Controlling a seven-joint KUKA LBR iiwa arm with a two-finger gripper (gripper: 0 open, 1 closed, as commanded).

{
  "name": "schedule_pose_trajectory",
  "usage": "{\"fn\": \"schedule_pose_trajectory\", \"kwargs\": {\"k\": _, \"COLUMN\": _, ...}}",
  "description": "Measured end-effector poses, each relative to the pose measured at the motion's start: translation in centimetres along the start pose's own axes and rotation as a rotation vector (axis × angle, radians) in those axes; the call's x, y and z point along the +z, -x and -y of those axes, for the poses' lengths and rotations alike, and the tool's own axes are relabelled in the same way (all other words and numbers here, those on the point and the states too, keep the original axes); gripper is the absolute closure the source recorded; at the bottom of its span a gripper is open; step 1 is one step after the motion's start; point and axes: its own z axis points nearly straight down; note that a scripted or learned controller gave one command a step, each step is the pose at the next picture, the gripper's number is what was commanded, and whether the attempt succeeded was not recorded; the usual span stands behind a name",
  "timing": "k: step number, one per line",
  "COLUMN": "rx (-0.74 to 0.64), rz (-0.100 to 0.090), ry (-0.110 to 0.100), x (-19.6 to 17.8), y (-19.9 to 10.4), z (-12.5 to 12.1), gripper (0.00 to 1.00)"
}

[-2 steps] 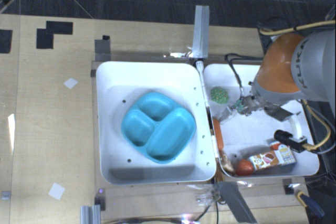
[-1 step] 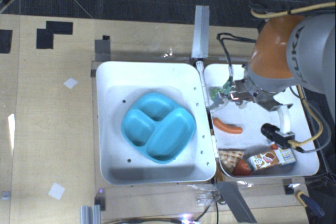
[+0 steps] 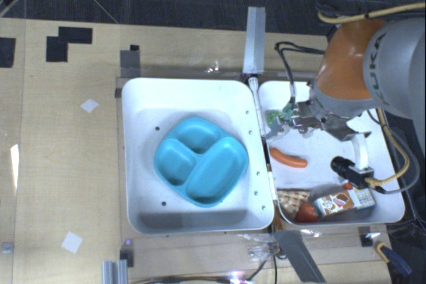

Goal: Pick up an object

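My gripper (image 3: pixel 287 119) hangs over the back left part of the right bin (image 3: pixel 386 143), close to the wall shared by the two bins. A small greenish thing (image 3: pixel 273 118) sits right at its tip; whether it is held cannot be told. An orange sausage (image 3: pixel 288 159) lies just in front of the gripper on the bin floor. Along the front wall lie a pizza slice (image 3: pixel 291 198), a red round piece (image 3: pixel 306 212) and a small carton with a red label (image 3: pixel 343 201).
The left bin (image 3: pixel 143 143) holds a blue divided plate (image 3: pixel 200 161) in its middle. The grey arm with its orange band (image 3: pixel 346 63) covers the right bin's back right part. A metal post (image 3: pixel 254 43) stands behind the wall between the bins.
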Motion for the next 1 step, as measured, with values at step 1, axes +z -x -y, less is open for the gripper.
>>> {"fn": "schedule_pose_trajectory", "kwargs": {"k": 1, "rx": -0.152, "rz": 0.0, "ry": -0.002, "x": -1.62, "y": -1.2, "z": -1.7, "gripper": 0.0}}
